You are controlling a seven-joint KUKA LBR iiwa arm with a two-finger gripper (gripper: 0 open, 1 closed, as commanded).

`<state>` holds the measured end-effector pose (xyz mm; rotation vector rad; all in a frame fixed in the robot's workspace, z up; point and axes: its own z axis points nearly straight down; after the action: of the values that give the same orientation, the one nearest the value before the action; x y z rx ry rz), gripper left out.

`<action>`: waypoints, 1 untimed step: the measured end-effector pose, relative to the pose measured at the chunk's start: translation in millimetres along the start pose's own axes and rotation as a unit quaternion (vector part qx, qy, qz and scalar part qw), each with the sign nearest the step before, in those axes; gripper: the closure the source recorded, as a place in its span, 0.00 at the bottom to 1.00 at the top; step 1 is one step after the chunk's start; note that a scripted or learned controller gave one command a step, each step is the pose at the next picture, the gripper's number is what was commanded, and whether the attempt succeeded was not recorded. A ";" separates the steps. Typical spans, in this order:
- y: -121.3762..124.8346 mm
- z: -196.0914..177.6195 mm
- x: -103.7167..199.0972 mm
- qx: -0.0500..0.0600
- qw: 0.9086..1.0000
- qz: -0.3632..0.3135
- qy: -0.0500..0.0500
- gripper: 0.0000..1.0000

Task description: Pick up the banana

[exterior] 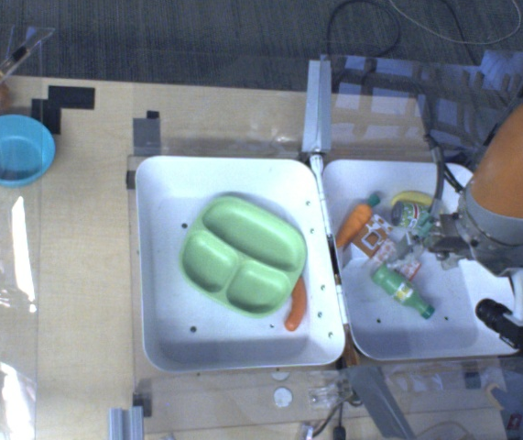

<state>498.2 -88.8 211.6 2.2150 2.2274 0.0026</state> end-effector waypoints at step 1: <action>65.2 10.6 -62.1 -0.002 0.997 -0.075 -0.001 0.00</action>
<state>563.7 -150.5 201.0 2.0389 2.3851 0.0046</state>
